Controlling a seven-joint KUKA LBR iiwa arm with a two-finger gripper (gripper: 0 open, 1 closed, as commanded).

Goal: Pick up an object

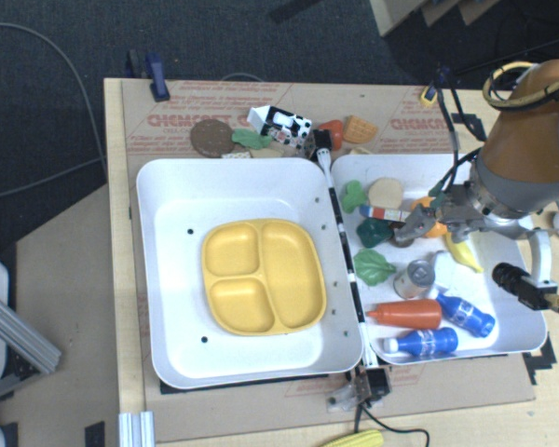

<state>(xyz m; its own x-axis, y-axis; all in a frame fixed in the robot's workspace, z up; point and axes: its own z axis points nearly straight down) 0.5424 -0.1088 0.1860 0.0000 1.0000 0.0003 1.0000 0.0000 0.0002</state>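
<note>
My gripper (413,229) hangs low over the middle of the right bin (514,335), on the grey arm with its orange band (531,128). It sits just above a small metal cup (416,276) and beside a dark green toy (371,234) and a red-and-white marker (384,213). A yellow banana (463,253) lies just right of it. Nearer the front lie a green leaf (374,267), an orange-red bottle (405,314) and two blue bottles (467,313), (422,344). At the bin's back are a beige round piece (386,192) and a light green piece (353,195).
The left bin (168,250) holds a yellow divided plate (261,276). Behind the bins on the board lie a brown disc (211,138), a black-and-white cow toy (284,127) and an orange-tan piece (359,130). A black part (517,282) juts over the right bin's right side.
</note>
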